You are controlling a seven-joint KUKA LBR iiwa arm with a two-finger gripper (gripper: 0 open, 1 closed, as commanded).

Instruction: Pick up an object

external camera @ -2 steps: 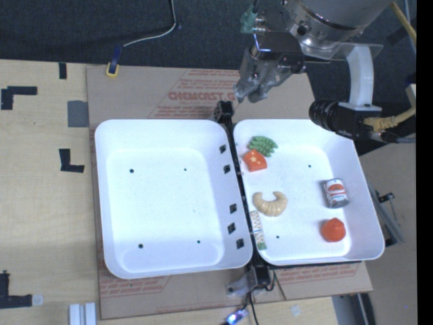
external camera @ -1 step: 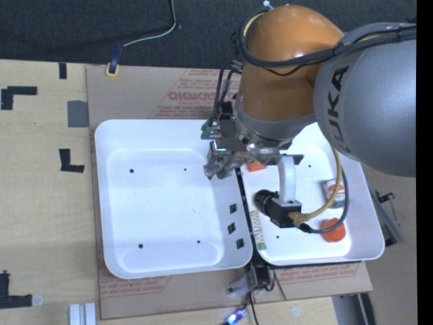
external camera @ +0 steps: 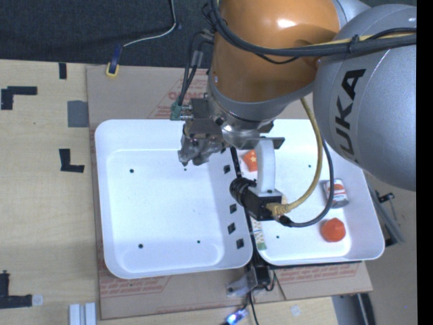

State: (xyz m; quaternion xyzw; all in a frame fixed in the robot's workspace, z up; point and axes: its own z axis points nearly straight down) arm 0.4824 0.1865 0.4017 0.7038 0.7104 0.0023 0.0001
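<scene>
- Two white bins (external camera: 111, 181) are sitting side by side on the desk (external camera: 40, 208).
- Jaws (external camera: 194, 153) are hovering over the left bin's upper edge; their state is unclear.
- Orange ball (external camera: 333, 230) is lying at four o'clock in the right bin.

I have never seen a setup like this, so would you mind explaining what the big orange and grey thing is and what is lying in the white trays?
That is a robot arm, filmed by one fixed camera looking down at a slant. Its gripper hangs over the left bin, near the wall between the bins. The right bin holds a round red-orange object, a small packet with red print, and another orange item partly hidden behind the arm. I see nothing between the fingers.
</scene>
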